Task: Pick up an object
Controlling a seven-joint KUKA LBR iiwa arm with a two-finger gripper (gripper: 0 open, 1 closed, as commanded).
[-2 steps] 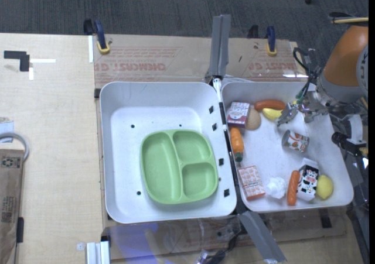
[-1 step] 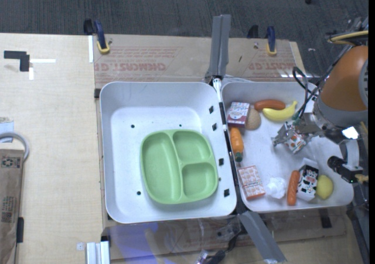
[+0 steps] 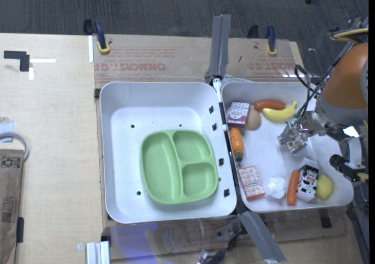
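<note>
Tool point(image 3: 293, 137) hangs low just under the banana point(image 3: 279, 113) (I can't tell its grip); next I must lift and check.

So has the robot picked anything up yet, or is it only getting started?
Nothing looks picked up yet. The gripper is down in the right bin, near the banana, but nothing can be seen between its fingers. The carrot, lemon and small cartons lie in that bin, and the green tray sits in the left one. The whole grab and lift is left.
</note>
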